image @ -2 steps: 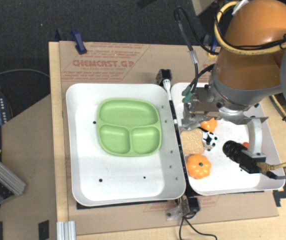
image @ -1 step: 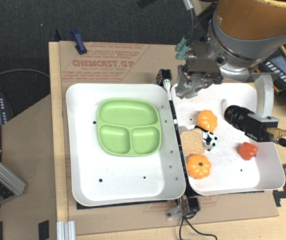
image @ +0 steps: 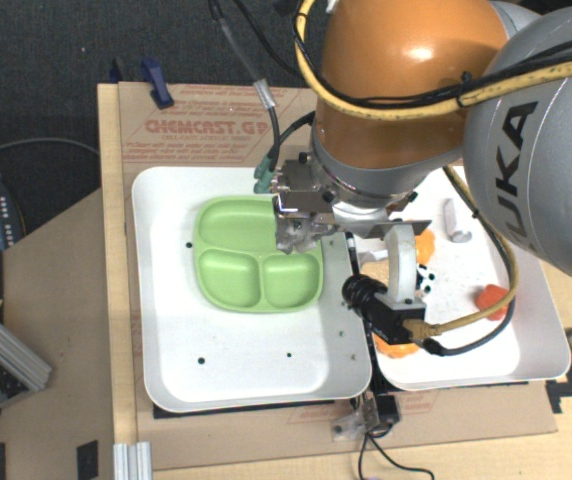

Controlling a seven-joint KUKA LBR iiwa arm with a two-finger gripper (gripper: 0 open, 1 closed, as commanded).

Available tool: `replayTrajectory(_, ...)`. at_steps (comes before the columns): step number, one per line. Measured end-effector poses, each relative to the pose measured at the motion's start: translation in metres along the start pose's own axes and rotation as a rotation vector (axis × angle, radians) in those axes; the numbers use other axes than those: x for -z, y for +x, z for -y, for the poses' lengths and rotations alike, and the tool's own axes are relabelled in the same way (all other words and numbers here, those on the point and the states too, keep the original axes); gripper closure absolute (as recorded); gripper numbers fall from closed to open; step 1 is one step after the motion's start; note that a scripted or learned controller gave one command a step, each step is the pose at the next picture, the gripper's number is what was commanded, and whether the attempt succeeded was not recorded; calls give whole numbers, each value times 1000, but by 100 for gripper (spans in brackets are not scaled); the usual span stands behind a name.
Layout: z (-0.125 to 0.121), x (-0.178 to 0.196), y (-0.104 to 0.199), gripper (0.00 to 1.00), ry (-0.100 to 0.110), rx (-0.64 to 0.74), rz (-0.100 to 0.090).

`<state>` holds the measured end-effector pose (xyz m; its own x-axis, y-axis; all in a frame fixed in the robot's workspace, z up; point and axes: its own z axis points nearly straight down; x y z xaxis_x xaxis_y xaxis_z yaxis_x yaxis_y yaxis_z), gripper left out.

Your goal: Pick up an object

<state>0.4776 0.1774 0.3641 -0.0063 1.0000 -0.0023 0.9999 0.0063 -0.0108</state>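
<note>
A brown board [image: 206, 108] with red letters covers the bench, and two white bins sit on it side by side. Around the bench the floor is dark, with thin cables lying on it. A blue clip [image: 156, 83] holds the board at its far edge.

The left bin [image: 166, 308] holds a green plate [image: 256, 258] with three sections (one big, two small). The plate lies flat, its long side running left to right, with the big section toward the far side. In the right bin [image: 526, 353] lie an orange piece [image: 493, 296] and a small white thing [image: 456, 230].

The grey and orange arm [image: 416, 78] hangs over the middle. Its gripper [image: 294, 230] sits at the plate's right edge. I cannot tell how its fingers stand.
</note>
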Motion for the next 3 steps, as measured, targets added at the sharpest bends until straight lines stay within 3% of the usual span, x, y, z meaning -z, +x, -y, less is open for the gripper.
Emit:
replayTrajectory(1,-1,-174,-70,100,5,-14,2)
replayTrajectory(2,-2,-219,-86,100,-2,-10,-1)
replayTrajectory(3,-3,-206,-84,100,-11,-10,-3)
